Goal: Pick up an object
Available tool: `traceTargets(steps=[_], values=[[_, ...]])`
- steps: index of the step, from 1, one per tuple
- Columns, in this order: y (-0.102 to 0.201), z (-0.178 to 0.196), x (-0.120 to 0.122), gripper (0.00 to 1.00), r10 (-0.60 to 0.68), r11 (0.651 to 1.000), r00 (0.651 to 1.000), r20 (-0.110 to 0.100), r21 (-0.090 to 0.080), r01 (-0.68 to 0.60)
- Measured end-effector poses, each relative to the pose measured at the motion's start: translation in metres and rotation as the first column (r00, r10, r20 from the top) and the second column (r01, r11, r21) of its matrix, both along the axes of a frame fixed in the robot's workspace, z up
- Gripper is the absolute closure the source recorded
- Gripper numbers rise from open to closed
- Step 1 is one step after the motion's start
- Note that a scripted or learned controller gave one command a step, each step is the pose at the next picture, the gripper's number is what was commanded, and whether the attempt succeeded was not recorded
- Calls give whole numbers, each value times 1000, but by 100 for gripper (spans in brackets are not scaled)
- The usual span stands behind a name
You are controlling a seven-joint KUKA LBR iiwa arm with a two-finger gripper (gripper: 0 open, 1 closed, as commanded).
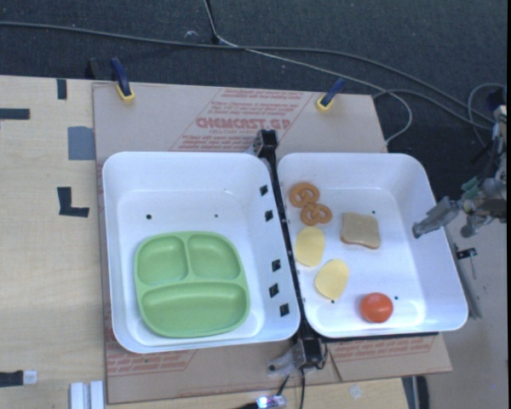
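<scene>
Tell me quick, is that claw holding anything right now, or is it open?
Claw: cannot be told whether open or closed; it sits at the right bin's right rim, away from the food, with nothing seen in it.

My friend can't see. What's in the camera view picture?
Two white bins sit side by side. The left bin holds a green plate; the right bin holds pretzels, bread, chips and a tomato. The pincer is at its right rim.

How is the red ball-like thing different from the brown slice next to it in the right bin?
The tomato is red, round and plump; the bread slice is tan, squarish and flat. The tomato sits near the bin's front edge, the bread nearer its middle. Both lie loose in the right bin, untouched.
</scene>
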State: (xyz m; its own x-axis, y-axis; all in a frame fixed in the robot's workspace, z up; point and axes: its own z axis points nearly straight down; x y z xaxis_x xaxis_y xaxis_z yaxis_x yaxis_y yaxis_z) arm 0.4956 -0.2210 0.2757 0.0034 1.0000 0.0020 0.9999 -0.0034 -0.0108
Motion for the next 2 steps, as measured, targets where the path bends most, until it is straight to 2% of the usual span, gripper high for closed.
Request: traceTargets(steps=[1, 2], values=[[1, 6, 2, 0, 4, 1000, 1000, 10, -3, -4], [8, -53, -4, 0, 4, 1000, 1000, 5, 0, -4]])
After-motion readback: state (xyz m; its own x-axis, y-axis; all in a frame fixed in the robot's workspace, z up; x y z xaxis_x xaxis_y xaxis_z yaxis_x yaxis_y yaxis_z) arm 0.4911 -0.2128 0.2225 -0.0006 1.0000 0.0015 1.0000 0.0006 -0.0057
